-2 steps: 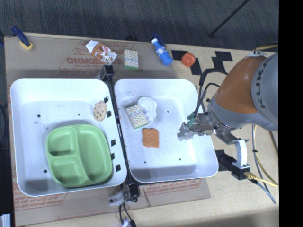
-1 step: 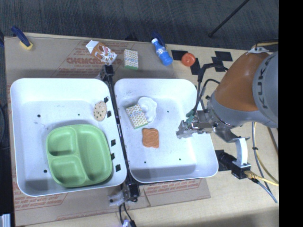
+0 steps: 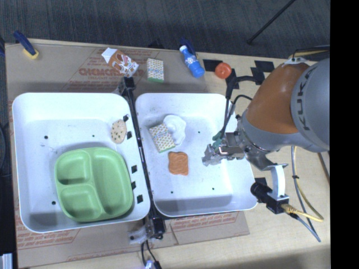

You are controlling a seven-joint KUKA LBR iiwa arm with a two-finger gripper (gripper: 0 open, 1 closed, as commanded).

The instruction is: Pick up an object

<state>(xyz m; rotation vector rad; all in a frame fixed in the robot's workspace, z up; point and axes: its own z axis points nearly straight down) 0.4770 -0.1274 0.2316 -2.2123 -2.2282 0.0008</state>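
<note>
Bench top (image 3: 314,245) is pale wood w/ a sheet of printed cardboard (image 3: 84,72) under the two white bins; dark carpet-like floor runs along the far side. Left bin (image 3: 28,150) holds a green sectioned tray (image 3: 92,184) toward its near side, plus a small speckled cookie-like piece (image 3: 118,131) up near the divider. Right bin (image 3: 224,195) holds a white crumpled item (image 3: 175,125), touching a checkered green-and-white packet (image 3: 161,137) just left of it; an orange, lumpy food-like piece (image 3: 178,163) lies just nearer than those two, apart from them.

Loose things on the bench beyond the bins: a blue clip w/ yellow tip (image 3: 26,45) at far left, a printed wrapper (image 3: 119,62), another small checkered packet (image 3: 155,70), a blue bottle (image 3: 192,61), an orange ball (image 3: 223,69).

Arm comes in from the right (orange band above the wrist); gripper (image 3: 210,156) sits low inside the right bin, right of the orange piece and not touching it; cannot tell whether it is parted or closed, too small and cluttered at the tip; nothing visibly held.
</note>
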